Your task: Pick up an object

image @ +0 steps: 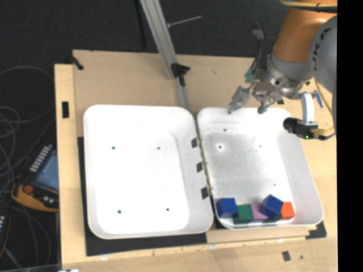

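Several small blocks lie along the near edge of the right bin [295, 157]: a blue block [227, 205], a green block [244, 212], a pink block [259, 212], a second blue block [272, 205] and an orange block [287, 209]. My gripper [248, 104] hangs over the far edge of that bin, well away from the blocks. Its two fingers are spread apart with nothing between them.
The left bin [142, 169] sits beside the right one, joined by dark clips along the shared edge. A grey metal rail [161, 33] slants down to the bins' far junction. Cables and a handheld pendant [39, 177] lie off the bench at the left.
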You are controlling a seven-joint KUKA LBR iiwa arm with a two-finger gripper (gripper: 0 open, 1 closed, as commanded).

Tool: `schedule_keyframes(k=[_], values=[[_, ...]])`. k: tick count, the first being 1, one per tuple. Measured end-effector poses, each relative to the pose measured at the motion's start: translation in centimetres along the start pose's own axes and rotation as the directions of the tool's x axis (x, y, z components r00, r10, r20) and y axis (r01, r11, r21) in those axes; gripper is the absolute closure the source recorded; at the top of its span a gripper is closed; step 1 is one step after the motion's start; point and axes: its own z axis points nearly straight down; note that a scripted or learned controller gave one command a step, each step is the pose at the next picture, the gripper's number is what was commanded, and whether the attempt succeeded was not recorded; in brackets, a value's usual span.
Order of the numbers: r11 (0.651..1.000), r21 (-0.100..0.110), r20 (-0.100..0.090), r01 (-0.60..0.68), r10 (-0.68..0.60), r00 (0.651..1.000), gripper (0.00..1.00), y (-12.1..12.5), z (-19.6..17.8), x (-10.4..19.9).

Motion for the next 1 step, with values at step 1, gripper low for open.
schedule_keyframes(k=[1], values=[[1.0,-0.004,0.002,-0.01,0.01,1.0,0.0,-1.91,-3.14,-7.08]])
